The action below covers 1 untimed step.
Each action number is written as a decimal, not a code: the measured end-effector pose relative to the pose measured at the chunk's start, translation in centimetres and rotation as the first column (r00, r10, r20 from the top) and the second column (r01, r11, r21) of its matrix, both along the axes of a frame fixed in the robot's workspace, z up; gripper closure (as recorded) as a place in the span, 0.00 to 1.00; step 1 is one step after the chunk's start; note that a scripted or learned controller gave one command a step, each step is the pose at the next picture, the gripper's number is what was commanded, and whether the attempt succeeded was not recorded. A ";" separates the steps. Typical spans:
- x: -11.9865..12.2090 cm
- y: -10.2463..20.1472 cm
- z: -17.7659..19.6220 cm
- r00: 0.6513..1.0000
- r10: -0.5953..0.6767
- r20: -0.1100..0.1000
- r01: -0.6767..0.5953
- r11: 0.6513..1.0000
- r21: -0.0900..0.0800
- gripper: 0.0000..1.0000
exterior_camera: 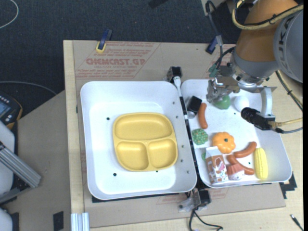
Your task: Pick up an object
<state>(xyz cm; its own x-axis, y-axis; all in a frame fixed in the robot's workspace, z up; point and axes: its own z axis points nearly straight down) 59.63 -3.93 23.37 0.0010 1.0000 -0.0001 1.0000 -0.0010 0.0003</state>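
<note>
Half-hidden green object under hand

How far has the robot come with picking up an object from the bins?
Done: the grey arm's claw is down in the right white bin, over a small green round object. In hand: nothing is visibly lifted. Left: the lift itself. The orange toy pumpkin, yellow toy corn cob and red toy sausage lie untouched.
</note>
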 end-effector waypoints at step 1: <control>-1.0 0.6 -0.5 1.000 0.001 -0.004 -0.001 1.000 0.001 1.00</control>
<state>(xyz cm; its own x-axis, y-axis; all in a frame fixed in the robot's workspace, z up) 58.68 -3.38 22.89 0.0004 1.0000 0.0009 1.0000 -0.0004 -0.0041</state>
